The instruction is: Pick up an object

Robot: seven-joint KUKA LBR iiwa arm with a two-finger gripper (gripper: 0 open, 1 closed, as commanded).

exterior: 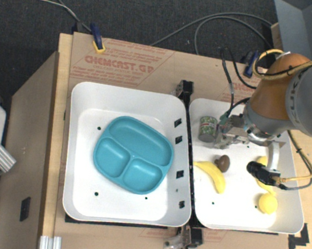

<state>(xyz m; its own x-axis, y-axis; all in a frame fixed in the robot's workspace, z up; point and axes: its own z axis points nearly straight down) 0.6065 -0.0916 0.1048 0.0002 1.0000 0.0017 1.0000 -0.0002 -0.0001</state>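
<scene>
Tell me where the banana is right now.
The banana lies in the right bin, near its left wall, just below the small brown object and left of the yellow lemon.

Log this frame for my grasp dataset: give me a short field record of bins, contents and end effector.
left bin: blue divided plate
right bin: banana, small brown object, yellow lemon-like fruit, greenish can
end effector: low over the right bin's far side, beside the can
held object: none visible
</scene>
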